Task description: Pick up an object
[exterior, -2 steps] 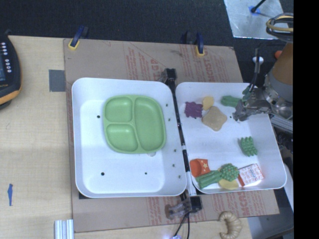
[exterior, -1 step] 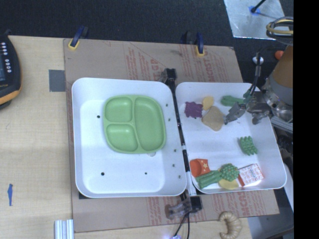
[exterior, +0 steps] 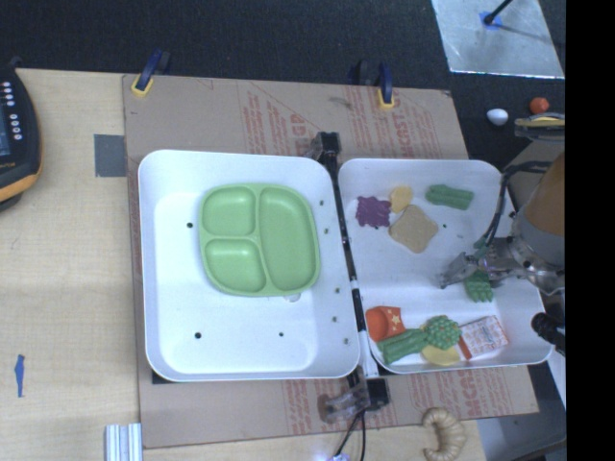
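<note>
Camera view puts my gripper (exterior: 468, 269) low in the right bin (exterior: 437, 173); I cannot tell its state. Just beside its tip lies a small green toy (exterior: 479, 287), touching or nearly so.

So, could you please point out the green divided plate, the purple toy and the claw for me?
green divided plate (exterior: 259, 239), camera view, on the ridge between its compartments
purple toy (exterior: 373, 211), camera view, on the middle of its body
claw (exterior: 459, 275), camera view, midway between its fingertips
</note>
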Controlling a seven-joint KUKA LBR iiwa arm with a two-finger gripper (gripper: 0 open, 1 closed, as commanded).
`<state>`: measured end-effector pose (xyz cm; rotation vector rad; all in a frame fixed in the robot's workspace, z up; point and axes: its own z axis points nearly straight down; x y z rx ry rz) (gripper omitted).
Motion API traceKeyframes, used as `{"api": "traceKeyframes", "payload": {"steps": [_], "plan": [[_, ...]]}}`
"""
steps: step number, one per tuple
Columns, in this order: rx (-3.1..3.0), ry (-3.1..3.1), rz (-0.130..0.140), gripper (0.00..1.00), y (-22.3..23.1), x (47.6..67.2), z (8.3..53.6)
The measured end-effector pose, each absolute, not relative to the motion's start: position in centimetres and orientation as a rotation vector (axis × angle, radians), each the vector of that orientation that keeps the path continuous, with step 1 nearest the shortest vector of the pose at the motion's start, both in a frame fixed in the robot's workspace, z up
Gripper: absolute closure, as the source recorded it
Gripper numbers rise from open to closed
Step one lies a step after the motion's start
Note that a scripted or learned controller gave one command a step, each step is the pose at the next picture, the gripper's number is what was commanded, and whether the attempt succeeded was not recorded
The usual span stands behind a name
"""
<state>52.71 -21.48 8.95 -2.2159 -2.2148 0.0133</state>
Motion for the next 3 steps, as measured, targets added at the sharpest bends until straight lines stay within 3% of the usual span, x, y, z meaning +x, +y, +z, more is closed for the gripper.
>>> {"api": "traceKeyframes", "payload": {"steps": [1,2,3], "plan": [[-2.218,-2.23,0.002,1.0,-21.3,53.2,10.9],[-2.22,-2.231,-0.005,1.0,-20.5,53.7,22.0],[-2.209,-2.236,-0.006,1.0,-15.0,63.8,20.2]]}}
